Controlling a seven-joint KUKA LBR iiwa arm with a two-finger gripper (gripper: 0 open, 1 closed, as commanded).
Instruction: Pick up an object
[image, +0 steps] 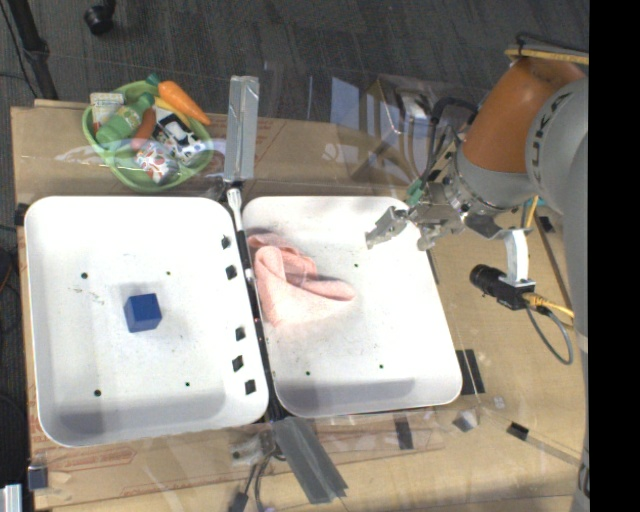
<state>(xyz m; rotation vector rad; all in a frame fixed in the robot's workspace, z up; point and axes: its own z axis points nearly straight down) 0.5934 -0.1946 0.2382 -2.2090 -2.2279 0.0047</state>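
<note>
Look at your claw (405, 228): it hangs wide open, holding nothing, over the far right corner of the right bin (420, 375). The pink cloth (290, 282) lies by that bin's left wall. A blue block (143, 312) sits in the left bin (60, 410).

Brown surface (320, 150) carries two white bins: the left bin (60, 420) and the right bin (430, 385) touching at the middle, a green bowl (140, 178) of items at far left
</note>
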